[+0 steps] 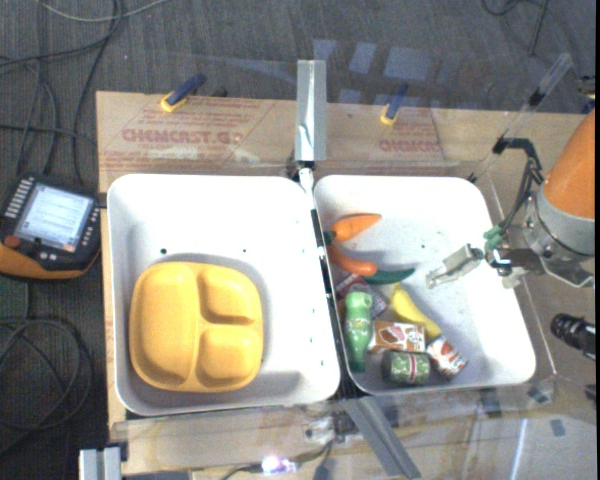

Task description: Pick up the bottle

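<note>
The green bottle (pixel 357 324) lies in the right bin (pixel 500 358), close to that bin's left wall, its cap end towards the back. It is wedged among other items. My gripper (pixel 448 267) hangs over the middle of the right bin, to the right of the bottle and further back, clearly apart from it. It points left from the grey wrist (pixel 540 248). Nothing shows in its grasp.
Around the bottle lie an orange carrot (pixel 355 226), a red chili (pixel 358 265), a yellow banana (pixel 416 311), a small box (pixel 398 336), a dark can (pixel 410 368) and a red-white pack (pixel 447 356). The left bin (pixel 130 198) holds a yellow divided plate (pixel 197 323).
</note>
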